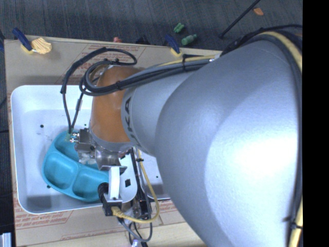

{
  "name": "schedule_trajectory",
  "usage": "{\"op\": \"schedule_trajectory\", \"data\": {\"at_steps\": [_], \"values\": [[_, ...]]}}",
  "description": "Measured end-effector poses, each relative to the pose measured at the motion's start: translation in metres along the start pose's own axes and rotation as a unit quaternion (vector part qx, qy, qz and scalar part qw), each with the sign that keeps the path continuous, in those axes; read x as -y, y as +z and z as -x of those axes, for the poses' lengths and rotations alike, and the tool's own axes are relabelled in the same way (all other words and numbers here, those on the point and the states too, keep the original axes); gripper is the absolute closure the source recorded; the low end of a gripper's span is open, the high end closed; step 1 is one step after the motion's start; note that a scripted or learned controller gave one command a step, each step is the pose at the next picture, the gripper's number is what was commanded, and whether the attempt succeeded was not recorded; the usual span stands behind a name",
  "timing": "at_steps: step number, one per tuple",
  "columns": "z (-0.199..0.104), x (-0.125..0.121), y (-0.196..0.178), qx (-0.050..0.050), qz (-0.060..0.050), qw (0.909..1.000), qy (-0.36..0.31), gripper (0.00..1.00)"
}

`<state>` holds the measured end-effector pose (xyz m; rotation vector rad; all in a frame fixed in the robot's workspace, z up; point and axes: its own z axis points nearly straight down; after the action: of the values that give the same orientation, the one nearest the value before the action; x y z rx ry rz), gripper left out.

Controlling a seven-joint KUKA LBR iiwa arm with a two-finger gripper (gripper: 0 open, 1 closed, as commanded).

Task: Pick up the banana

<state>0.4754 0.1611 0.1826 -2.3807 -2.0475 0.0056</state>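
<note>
My gripper (88, 149) hangs low in the left white bin (31, 112), right over the upper edge of a blue two-compartment dish (64, 171). The dish lies in the bin's front half, tilted toward the near left corner. The orange wrist band (108, 107) and the grey arm (216, 138) cover the bin's right part and whatever lies under them.
The bench's cardboard surface (67, 50) frames the bin, with a blue clip and a yellow piece (40, 46) at its far left corner and another blue clip (172, 42) at the far edge. Small green objects (185, 34) lie on the dark floor beyond.
</note>
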Motion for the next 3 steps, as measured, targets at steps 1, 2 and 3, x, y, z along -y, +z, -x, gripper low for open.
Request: {"op": "schedule_trajectory", "data": {"at_steps": [1, 2, 3], "values": [[0.09, -0.019, -0.093, 0.0, 0.002, 0.9697, -0.244, 1.0], [0.237, -0.037, -0.106, 0.001, 0.002, 0.9148, -0.404, 1.0], [0.134, -0.021, -0.033, 0.0, 0.0, 0.8988, -0.438, 1.0]]}}
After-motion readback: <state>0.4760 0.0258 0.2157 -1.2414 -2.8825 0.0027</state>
